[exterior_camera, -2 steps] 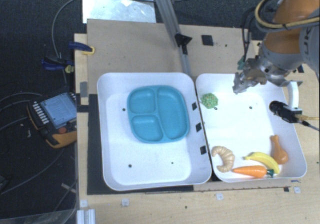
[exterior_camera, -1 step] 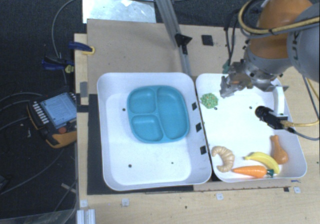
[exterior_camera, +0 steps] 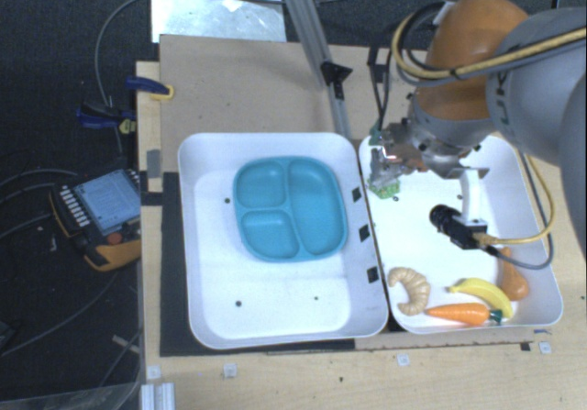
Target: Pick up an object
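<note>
Two shallow white plastic bins sit side by side on the brown worktop (exterior_camera: 238, 78): the left bin (exterior_camera: 211, 307) and the right bin (exterior_camera: 541, 303). The left one holds a single light-blue plastic plate with three compartments (exterior_camera: 290, 207), lying flat near the bin's upper middle.

In the right bin there are four loose food items, all gathered at the near edge. One tan croissant-shaped pastry (exterior_camera: 410, 289) curls at the left, its arc opening toward the bin's lower left. One orange carrot with a green stub (exterior_camera: 459, 314) lies along the bin's front wall, long axis running left to right, green end on the right. One yellow banana (exterior_camera: 481, 293) lies just above the carrot, almost parallel to it and tilted slightly down to the right. One orange-brown rounded piece (exterior_camera: 515, 282) sits just right of the banana, partly covered by a yellow cable.

The grey arm's gripper (exterior_camera: 385, 170) hangs over the right bin's upper left corner, beside the wall between the bins, with a small green object (exterior_camera: 385, 186) at its tip. Whether the jaws are wide or narrow I cannot tell.
</note>
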Robot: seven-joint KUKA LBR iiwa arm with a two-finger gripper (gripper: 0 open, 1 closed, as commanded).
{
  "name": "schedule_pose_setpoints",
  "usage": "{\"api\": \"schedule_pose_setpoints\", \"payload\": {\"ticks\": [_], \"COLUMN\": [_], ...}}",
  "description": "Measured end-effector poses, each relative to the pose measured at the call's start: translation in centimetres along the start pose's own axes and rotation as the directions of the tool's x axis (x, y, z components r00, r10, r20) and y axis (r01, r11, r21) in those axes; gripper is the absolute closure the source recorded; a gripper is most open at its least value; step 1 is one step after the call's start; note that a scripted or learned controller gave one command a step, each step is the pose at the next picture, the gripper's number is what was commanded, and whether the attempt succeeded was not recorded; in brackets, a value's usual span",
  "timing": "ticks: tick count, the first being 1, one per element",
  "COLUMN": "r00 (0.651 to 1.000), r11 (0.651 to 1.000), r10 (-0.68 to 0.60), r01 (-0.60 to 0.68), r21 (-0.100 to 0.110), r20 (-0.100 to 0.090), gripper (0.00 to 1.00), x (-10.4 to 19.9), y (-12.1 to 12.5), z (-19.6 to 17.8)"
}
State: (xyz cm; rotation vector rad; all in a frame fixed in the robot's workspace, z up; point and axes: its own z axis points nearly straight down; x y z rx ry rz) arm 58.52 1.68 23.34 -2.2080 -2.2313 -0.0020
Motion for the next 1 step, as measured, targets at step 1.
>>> {"api": "schedule_pose_setpoints", "payload": {"ticks": [1], "r00": [1.000], "r11": [1.000], "r10": [0.000], "r01": [0.000], "r21": [0.000], "r20": [0.000], "gripper": [1.00], "x": [5.23], "y": [-1.44], "z": [-0.37]}}
